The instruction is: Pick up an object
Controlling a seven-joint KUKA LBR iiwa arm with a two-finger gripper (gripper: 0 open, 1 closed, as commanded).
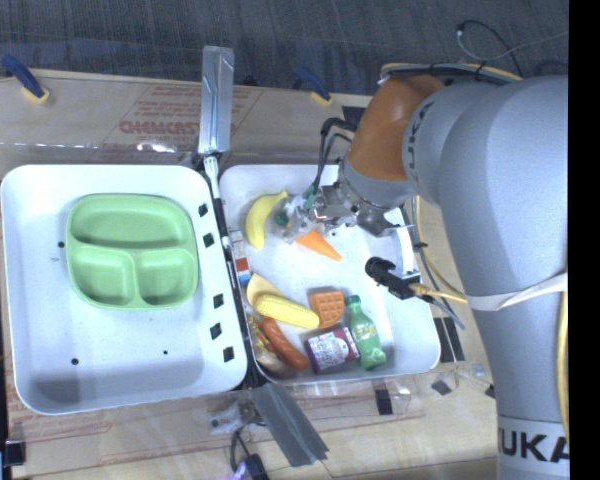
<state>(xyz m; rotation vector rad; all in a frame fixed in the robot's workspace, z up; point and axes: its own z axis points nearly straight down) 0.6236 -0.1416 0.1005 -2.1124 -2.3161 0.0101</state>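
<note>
One arm: the gripper (315,211) is down in the right bin (420,340), near its far wall, nose pointing left between the banana and the carrot.
Grip state: can't tell how it is set, since the wrist hides the tip and nothing shows clearly held.
Nearest target: the carrot (320,244) lies just below the gripper, on the bin floor, tip pointing right.
Carrot handling: looks like light, stiff toy plastic, smooth and tapered, so it could squirt out; best taken across the thick end.
Next one out: the banana (262,216) sits just left of the gripper, curved, near the divider; grab it mid-body across the narrow width.
Near-side pile: a second banana (286,310), a waffle (326,304), a green bottle (363,332), a sausage (283,344) and a dark pouch (328,350), all crowded and touching, harder to single out.
Left bin (30,368): holds a green divided plate (132,248), well apart from the action.
</note>
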